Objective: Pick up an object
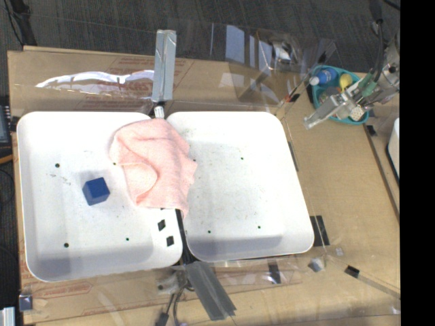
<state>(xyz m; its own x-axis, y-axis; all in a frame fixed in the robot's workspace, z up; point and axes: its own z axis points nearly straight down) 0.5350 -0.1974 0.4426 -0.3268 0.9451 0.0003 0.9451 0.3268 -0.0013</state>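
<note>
A small blue cube lies in the left bin, left of its middle. A crumpled pink cloth is draped over the seam between the two bins, mostly in the left bin, with its right edge hanging into the right bin. My gripper hovers at the upper right, outside the right bin's far right corner and over the cardboard bench. It is far from both the cloth and the cube, and I see nothing in it.
Behind the gripper sits a teal dish with blue and yellow items. A grey taped bar stands behind the bins' seam. Brown cardboard surrounds the bins, with black tape marks at the front right.
</note>
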